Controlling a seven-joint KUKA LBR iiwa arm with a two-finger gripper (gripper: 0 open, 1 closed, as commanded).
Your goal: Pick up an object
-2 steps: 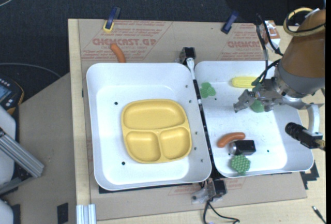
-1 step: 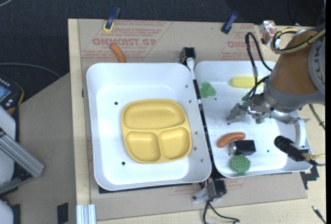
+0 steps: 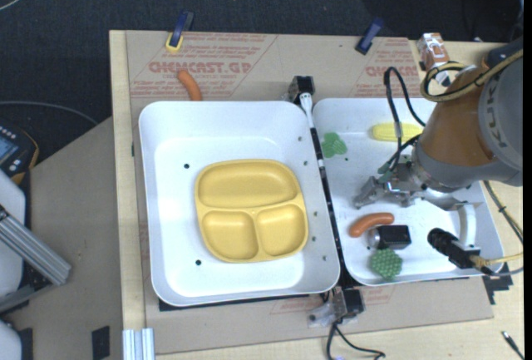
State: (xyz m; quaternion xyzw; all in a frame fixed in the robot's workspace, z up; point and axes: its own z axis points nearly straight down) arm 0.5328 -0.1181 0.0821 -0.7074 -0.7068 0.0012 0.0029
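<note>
Gripper (image 3: 371, 192): low in right bin (image 3: 353, 113), fingers seem spread, nothing between them (view is poor).
Nearest obj: toy sausage (image 3: 371, 223), just below the tips, lying on bin floor.
Progress: approach done; grasp + lift are left.

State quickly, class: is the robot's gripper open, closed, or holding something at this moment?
Gripper: low in the right bin, just above the orange sausage; open or closed cannot be told from this view, and nothing shows between it.
</note>
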